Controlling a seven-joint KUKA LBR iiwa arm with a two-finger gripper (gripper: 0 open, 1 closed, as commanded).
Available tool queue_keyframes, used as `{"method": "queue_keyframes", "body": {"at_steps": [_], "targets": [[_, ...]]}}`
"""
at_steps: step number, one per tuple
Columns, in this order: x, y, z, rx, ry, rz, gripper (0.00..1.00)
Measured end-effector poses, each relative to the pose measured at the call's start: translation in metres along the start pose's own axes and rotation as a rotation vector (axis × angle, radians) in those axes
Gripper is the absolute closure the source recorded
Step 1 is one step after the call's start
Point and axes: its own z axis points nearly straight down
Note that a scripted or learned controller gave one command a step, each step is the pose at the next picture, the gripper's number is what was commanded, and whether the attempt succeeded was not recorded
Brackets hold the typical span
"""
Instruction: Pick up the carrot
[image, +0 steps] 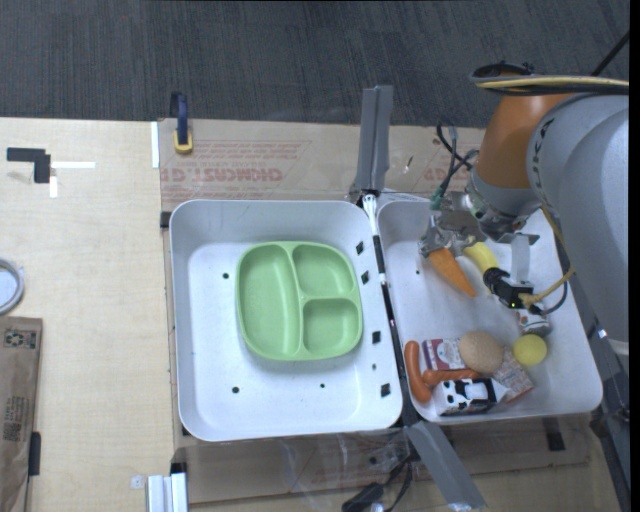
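Note:
The carrot (454, 273) is a short orange cone lying aslant in the upper part of the right bin (400, 300), its thick end pointing up-left. My gripper (437, 243) hangs directly over that thick end, touching or nearly touching it. The wrist hides the contact, so a grip does not show. The grey arm with its orange band comes in from the upper right.
A yellow piece (479, 254) lies right beside the carrot. Lower in the right bin are a brown ball (481, 350), a yellow ball (531, 349), a red-orange sausage shape (412, 371) and a black-and-white carton (468, 396). A green divided plate (299, 299) sits in the left bin (185, 330).

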Motion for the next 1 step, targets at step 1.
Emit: {"method": "queue_keyframes", "body": {"at_steps": [1], "targets": [[0.0204, 0.0029, -0.0909, 0.001, 0.000, 0.317, 1.00]]}}
